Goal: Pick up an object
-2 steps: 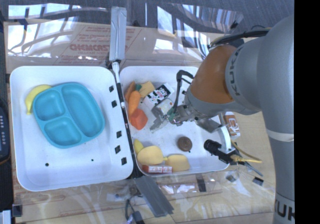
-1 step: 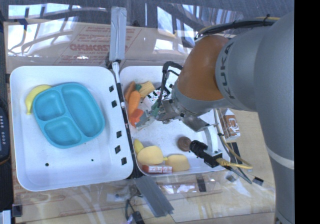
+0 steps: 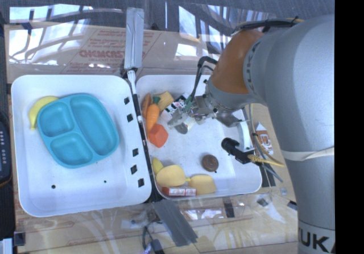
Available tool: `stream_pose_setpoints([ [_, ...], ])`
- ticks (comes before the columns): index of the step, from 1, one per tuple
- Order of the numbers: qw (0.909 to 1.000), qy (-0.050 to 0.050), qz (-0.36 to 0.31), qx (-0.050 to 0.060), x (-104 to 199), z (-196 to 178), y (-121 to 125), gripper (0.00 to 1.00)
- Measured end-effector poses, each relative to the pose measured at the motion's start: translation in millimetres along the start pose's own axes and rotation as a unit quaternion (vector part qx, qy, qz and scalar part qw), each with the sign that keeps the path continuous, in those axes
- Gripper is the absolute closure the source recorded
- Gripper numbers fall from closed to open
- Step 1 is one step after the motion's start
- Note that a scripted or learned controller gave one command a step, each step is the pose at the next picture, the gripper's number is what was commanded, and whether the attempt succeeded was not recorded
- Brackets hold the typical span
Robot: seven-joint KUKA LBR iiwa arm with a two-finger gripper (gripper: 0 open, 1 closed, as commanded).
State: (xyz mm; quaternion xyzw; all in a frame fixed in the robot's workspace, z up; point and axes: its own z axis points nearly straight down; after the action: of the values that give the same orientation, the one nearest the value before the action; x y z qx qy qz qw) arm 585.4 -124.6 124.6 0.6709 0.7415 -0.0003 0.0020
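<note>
My gripper (image 3: pixel 181 123) reaches down into the right bin (image 3: pixel 245 182), near its upper left part. Just left of it lie an orange carrot (image 3: pixel 152 115) and a red-orange block (image 3: pixel 158 135). A small yellow piece (image 3: pixel 165 99) sits above the carrot by the bin's far wall. Lower in the bin rests a brown round thing (image 3: pixel 210 162). Two pale yellow rounded fruits (image 3: pixel 170 176) (image 3: pixel 202 183) lie along the near wall, with a small red and white bar (image 3: pixel 177 192) below them. I see nothing held by the gripper.
The left bin (image 3: pixel 34 190) holds a blue divided plate (image 3: pixel 77 129) and a yellow banana (image 3: pixel 38 108) at its upper left. The grey arm (image 3: pixel 296 99) covers the right side of the right bin. A grey divider strip (image 3: pixel 134 37) runs between the bins.
</note>
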Motion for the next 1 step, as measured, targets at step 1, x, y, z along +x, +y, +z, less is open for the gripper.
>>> stream_pose_setpoints([
  [1,0.9998,0.003,-0.020,0.005,-36.3,35.4,66.7,0.00],
])
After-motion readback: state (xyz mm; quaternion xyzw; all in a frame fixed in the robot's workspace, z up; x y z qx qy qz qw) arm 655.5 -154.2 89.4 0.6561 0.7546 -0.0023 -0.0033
